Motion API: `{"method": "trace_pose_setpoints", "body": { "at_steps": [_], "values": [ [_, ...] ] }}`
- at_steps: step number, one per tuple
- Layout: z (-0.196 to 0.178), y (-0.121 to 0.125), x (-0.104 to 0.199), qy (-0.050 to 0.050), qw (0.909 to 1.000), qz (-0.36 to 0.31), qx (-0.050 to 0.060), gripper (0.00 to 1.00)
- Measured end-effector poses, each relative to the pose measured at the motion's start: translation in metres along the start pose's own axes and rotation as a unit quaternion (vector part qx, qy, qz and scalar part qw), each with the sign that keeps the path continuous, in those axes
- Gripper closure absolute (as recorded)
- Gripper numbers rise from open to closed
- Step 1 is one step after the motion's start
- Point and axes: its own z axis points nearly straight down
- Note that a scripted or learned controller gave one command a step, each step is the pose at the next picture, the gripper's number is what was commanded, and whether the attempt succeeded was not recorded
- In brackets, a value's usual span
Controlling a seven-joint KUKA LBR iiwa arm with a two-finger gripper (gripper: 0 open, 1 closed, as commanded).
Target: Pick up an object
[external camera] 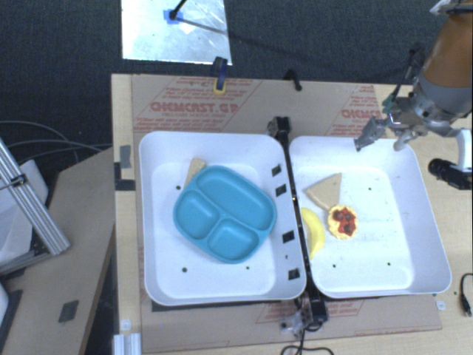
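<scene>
While nothing is held yet, likely targets sit at frame centre-right in the right bin (414, 198): a tan wedge (325, 191), a red-topped piece (343, 221), a banana (313, 232) against the divider. Risk: they're crowded, so fingers may nudge a neighbour w/o gripping. Gripper (384, 139), fingers spread, hovers upper right over the bin's back rim; arm tilted.

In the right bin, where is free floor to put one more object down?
The right bin is bare right of the pizza piece and along its near wall. Crowded: by the divider, where the sandwich wedge and banana lie.
</scene>
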Motion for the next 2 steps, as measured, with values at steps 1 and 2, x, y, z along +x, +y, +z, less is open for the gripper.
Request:
{"method": "trace_pose_setpoints", "body": {
  "at_steps": [1,2],
  "values": [
    [0.093,-0.056,0.008,0.002,1.0000,0.002,0.006,0.00],
    [0.160,-0.077,0.049,-0.001,1.0000,0.000,-0.001,0.00]
  ]
}}
